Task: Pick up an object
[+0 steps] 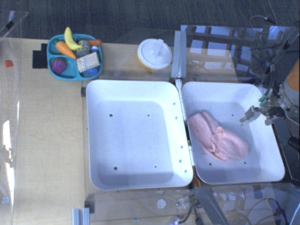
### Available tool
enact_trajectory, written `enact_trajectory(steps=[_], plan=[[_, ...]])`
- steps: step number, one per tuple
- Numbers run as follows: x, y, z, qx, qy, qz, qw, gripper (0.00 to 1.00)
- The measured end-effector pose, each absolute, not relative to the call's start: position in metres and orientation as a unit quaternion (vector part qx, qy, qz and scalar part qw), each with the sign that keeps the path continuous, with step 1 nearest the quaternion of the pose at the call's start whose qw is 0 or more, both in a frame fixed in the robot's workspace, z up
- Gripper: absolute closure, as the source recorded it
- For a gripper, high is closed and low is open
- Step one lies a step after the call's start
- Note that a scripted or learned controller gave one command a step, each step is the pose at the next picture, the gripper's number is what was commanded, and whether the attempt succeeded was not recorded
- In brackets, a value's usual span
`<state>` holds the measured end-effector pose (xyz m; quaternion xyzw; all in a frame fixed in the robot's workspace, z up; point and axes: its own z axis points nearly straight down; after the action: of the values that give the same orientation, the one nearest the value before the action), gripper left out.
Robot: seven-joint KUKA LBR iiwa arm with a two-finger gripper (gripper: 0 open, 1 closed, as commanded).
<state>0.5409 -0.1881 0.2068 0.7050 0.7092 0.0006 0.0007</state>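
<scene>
Approach step: claw (257,114) sits over right white bin (234,175), grasp state can't tell. Crumpled pink cloth (217,137) lies mid-bin, apart from claw. Next: shift left, descend onto cloth, clench.

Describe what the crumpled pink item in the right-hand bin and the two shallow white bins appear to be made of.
The crumpled pink item looks like soft cloth with a matte finish: it lies in loose folds and lobes, though the weave is too small to tell. The two shallow white bins look like moulded plastic, smooth with a slight sheen: rounded corners, raised rims and small dark holes in the floors suggest it.
</scene>
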Motion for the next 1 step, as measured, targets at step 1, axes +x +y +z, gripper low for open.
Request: enact_trajectory(steps=[1], plan=[[0.5165, -0.1622, 0.1324, 0.696, 0.718, 0.0001, 0.000, 0.00]])
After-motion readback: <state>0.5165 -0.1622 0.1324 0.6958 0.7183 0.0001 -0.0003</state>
